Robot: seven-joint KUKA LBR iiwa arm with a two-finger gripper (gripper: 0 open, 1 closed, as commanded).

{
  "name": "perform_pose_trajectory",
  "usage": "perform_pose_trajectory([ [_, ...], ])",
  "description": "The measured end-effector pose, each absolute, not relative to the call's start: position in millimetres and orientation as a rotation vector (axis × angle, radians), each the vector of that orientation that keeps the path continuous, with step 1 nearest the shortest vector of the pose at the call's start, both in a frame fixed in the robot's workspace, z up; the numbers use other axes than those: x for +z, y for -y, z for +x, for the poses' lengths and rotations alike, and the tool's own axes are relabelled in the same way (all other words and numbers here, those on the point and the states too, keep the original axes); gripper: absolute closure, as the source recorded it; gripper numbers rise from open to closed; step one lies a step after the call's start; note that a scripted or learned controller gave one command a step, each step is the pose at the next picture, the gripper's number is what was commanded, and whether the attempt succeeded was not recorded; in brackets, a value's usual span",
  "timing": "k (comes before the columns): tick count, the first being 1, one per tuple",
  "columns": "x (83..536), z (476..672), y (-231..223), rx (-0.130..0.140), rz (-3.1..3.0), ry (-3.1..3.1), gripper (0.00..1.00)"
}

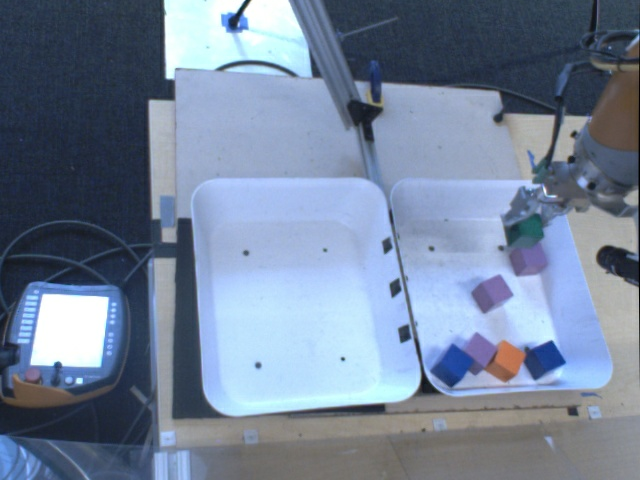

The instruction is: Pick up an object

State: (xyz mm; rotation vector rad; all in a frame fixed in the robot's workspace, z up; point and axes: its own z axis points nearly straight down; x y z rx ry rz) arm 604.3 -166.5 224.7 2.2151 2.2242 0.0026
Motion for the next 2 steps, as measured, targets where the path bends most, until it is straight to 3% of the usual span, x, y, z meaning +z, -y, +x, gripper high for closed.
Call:
perform_pose_trajectory([
  [2, 215, 610.0, 70, 0.002, 2.211, -2.233, 1.0],
])
